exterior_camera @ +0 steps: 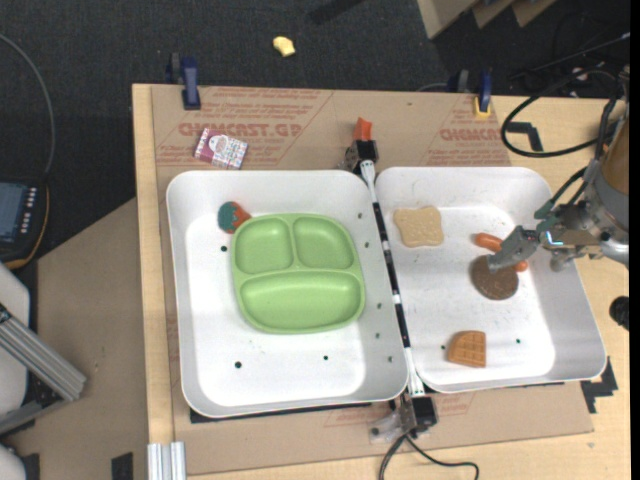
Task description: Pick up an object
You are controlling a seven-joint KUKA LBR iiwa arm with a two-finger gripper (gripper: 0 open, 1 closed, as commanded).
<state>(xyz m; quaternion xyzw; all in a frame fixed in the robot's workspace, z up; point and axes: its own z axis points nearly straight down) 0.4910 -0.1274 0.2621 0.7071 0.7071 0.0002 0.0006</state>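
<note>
jaws (503,262) right of frame, over brown disc (495,281), grip state unclear | toast (419,227) upper, waffle (466,348) near lower rim | right bin (560,353) centre open

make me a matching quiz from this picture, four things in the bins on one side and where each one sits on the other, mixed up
Things:
1. green plate
2. slice of bread
3. waffle piece
4. brown disc

Places:
A. right bin, near front edge
B. left bin, middle
C. right bin, under the gripper
D. right bin, back left corner

Pairs: 1-B, 2-D, 3-A, 4-C
</note>
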